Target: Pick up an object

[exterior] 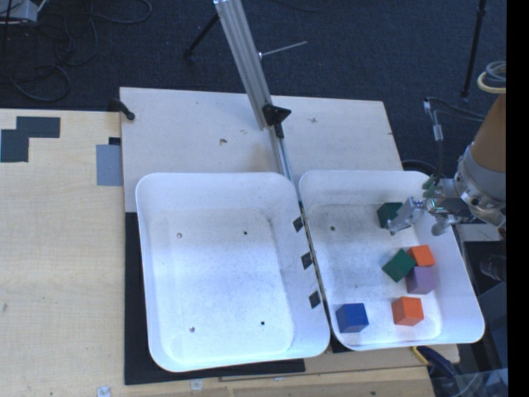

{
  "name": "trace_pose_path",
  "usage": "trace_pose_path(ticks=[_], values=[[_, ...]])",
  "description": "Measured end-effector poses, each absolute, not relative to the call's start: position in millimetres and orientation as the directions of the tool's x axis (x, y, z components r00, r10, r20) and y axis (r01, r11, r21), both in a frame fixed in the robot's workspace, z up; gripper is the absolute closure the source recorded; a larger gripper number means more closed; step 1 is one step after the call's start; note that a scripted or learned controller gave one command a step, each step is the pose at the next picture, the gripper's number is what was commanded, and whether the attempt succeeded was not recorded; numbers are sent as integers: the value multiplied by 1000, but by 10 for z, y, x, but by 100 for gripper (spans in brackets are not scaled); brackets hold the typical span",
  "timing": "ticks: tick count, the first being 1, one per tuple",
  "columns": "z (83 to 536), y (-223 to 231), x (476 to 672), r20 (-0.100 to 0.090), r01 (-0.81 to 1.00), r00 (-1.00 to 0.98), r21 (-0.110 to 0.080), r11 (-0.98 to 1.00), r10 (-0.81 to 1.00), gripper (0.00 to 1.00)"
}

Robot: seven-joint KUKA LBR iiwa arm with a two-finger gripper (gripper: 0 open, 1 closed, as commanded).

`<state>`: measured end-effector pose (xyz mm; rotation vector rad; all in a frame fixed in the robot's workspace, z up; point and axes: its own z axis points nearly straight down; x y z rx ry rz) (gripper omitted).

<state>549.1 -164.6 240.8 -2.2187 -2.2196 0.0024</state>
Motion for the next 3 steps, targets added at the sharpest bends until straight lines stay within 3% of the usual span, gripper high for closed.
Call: trace_pose_path(ticks=[1, 2, 3], values=[[1204, -1980, 5703, -10, 1000, -3, 23, 3, 1000, 0], [897, -2091, 6317, 0, 1000, -3, 1, 3, 1000, 0], [908, -1967, 6505, 0, 1000, -2, 0, 2, 1000, 0]])
